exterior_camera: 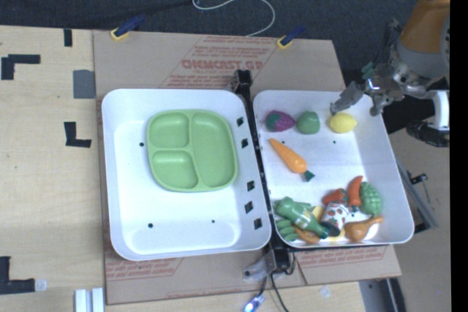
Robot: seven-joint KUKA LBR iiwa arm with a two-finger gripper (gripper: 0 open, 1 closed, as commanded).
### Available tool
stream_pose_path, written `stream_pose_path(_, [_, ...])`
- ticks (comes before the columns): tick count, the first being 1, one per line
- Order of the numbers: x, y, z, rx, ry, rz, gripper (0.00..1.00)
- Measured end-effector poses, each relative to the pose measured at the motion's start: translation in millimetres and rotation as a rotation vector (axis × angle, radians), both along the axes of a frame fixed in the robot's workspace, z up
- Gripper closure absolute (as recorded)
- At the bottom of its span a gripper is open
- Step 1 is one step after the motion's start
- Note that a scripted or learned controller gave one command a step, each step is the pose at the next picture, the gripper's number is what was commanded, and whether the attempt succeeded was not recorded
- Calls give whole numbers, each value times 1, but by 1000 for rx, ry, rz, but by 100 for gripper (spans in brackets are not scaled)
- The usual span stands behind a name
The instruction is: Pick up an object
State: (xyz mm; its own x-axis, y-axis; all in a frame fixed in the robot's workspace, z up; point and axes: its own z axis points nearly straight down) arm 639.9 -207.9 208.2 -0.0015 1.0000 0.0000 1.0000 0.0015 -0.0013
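**Camera view: gripper parked at right bin's 1 o'clock rim, nothing grasped**

Camera view had the arm (pixel 428 25) reaching in from 3 o'clock, orange band up top. Gripper (pixel 363 96) sat over the 1 o'clock corner of the right bin (pixel 387 157), just beside the yellow lemon (pixel 342 122). Two dark fingers were spread apart, nothing between them, so jaws wide and unloaded.

Pickable stuff, all in right bin: lemon at 1 o'clock, green round toy (pixel 308 122) at 12, magenta toy (pixel 279 120) at 11, the last two touching or nearly. Carrot (pixel 289 156) lay alone near the centre-left, tilted. Jumbled pile (pixel 329 214) of toy food across 5 to 7 o'clock, pieces overlapping, can't separate them all.

Left bin (pixel 124 179) held a green divided plate (pixel 193 150), not a likely target.

Judged stage: approach, pick not yet done. Lemon looked the nearest candidate.

Risks:
- Lemon sat close to the bin's far wall; a finger could land on the rim instead of beside the fruit.
- Round and smooth, likely to squirt out if jaws closed off-centre.
- A nudge could roll it into the green toy at its 9 o'clock.
- Going for the pile instead: could pinch two pieces or none.
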Motion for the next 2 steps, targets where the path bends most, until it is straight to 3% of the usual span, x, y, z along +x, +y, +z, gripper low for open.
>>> stream_pose_path(1, [-52,66,33,2,0,4,0])
stream_pose_path(2, [-108,128,141,2,-9,7,0])
